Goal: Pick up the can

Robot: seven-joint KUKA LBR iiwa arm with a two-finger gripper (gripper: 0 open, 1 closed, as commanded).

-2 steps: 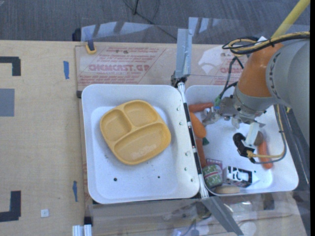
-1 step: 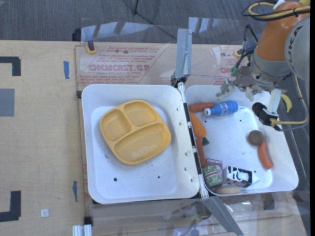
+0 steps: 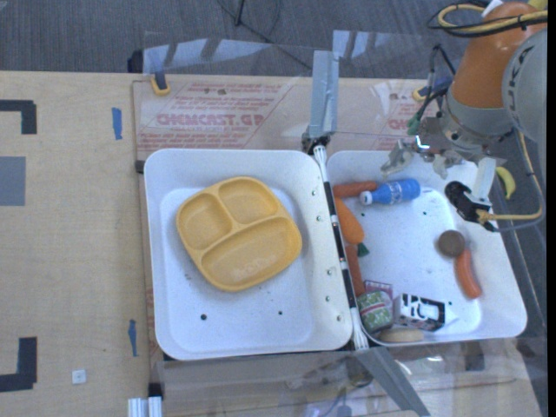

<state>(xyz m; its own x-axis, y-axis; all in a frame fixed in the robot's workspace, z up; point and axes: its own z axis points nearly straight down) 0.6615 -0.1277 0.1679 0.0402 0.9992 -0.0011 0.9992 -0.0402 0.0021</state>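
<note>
Camera view has the can lying at the near left corner of the right bin, green label, writing too small to read. Gripper hangs over the far edge by the blue bottle; can't tell its jaws.

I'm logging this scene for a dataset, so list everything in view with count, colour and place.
bins: two, white, side by side on the bench
divided plate: one, yellow, in the left bin
bottle: one, blue with white cap, lying at the right bin's top
carrots: two, orange, along the right bin's left wall
sausage: one, orange-red, right bin, right side
round piece: one, brown, just above the sausage
can: one, green-labelled, right bin's bottom left
black-and-white item: one, beside the can
arm: one, grey with orange band, top right
end effector: one, over the right bin's top edge
</note>
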